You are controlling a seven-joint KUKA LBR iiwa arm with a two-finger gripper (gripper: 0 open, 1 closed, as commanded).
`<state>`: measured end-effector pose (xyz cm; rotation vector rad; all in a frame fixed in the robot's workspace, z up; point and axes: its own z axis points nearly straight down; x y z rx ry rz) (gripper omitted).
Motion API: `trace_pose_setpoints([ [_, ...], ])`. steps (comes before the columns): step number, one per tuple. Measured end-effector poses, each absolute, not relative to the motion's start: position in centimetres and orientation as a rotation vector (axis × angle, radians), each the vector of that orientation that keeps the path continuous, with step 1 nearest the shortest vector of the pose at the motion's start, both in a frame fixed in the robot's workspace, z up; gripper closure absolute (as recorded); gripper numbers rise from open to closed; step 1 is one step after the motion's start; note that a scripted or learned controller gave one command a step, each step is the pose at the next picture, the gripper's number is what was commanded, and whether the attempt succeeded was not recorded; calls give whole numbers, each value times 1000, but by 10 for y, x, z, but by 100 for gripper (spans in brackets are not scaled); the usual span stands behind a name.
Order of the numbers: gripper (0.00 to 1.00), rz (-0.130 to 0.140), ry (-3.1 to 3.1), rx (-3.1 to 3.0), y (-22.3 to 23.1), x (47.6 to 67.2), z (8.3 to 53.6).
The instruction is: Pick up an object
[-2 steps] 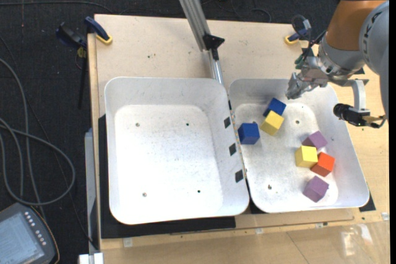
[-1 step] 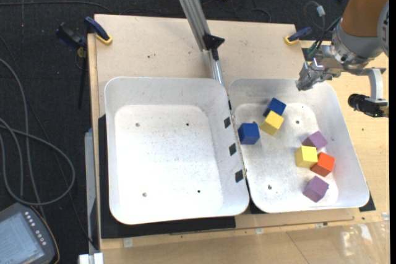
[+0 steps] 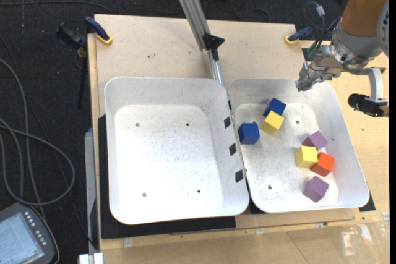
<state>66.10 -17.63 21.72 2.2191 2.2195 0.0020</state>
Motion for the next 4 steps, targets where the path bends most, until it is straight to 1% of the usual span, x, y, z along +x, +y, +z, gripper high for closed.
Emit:
trace_pose_setpoints([
  [1, 100, 1, 2230, 2215, -120, 646, 229],
  [2, 100, 3, 2231, 2214, -68, 643, 238],
  [3, 100, 0, 2233, 2213, -10, 639, 236],
  [4, 100, -1, 2231, 2216, 32, 624, 233],
])
